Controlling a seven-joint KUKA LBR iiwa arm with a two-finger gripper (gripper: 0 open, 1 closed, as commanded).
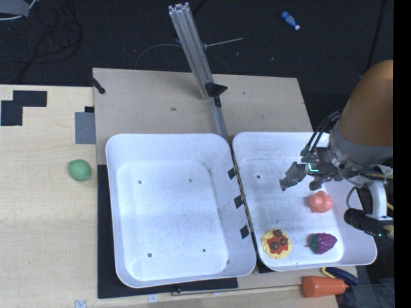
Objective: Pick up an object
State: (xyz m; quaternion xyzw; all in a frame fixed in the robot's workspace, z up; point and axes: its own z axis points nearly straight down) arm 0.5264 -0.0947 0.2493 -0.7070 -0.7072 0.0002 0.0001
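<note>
A single fixed camera looks down at a slant on my bench (192,101) from well above, far enough back to take in both white bins at once. The left bin (168,210) sits near the picture's centre; the right bin (270,153) lies just beside it, toward the side where my arm (369,117) enters. Beyond the bins, dark floor (96,37) fills the top of the picture.

two shallow white plastic bins sit side by side mid-frame on the counter (38,223). the right bin (270,153) holds a pink ball (320,202) right of centre, with a round yellow-and-red toy (276,243) and a purple grape bunch (323,242) at its lower edge. the left bin (167,210) lies beside it; a green ball (79,170) sits on the counter at far left.
</note>
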